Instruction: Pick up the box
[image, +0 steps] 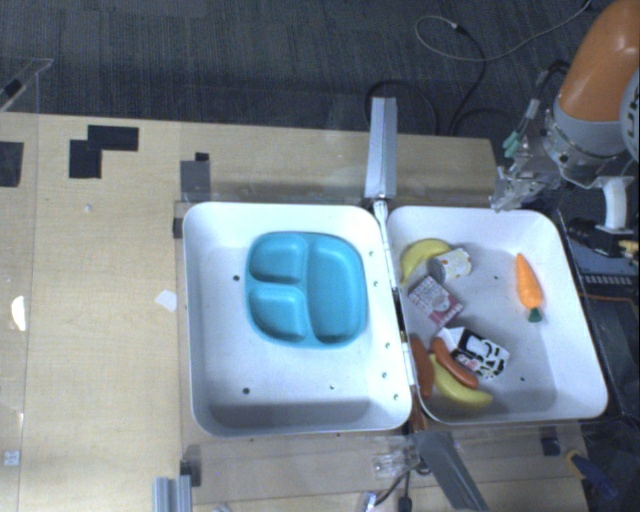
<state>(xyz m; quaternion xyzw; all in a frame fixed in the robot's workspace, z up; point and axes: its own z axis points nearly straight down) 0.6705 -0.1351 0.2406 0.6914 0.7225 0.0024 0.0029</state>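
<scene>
The gripper (510, 190) is being held above the right bin's (570, 290) far rim, its finger state cannot be told, while the box (434, 297) is being left lying well below-left of it, beside a banana (422, 257).

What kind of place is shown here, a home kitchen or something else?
Most likely a robotics lab bench, not a kitchen: two white bins on a wooden bench, toy food such as a carrot, and loose cables on the carpet.

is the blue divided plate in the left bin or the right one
In the left bin. The blue plate lies flat on the left bin's floor, apart from the food items in the right bin.
</scene>
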